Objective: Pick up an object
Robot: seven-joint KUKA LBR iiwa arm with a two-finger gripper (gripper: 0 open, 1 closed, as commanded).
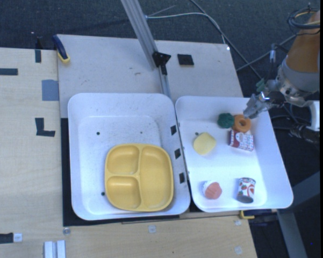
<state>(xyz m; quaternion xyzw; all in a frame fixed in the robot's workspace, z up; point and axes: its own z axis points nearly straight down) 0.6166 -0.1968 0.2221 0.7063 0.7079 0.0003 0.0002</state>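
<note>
While the gripper [255,107] hangs at the upper right corner of the right bin [277,160], just beside the orange ring [242,123] and the green lump [224,120], the view is too small and blurred to tell how wide its claw stands, and nothing shows between its tips. To my eye the pick is not yet made: the ring, the green lump, the red-and-white packet [241,140], the yellow ball [205,143], the pink-and-white piece [212,190] and the small can [246,190] all lie on the bin floor. What is left is nearly the whole job, namely closing on one of them, likely the ring or lump nearest the tip, and lifting it free.
</note>
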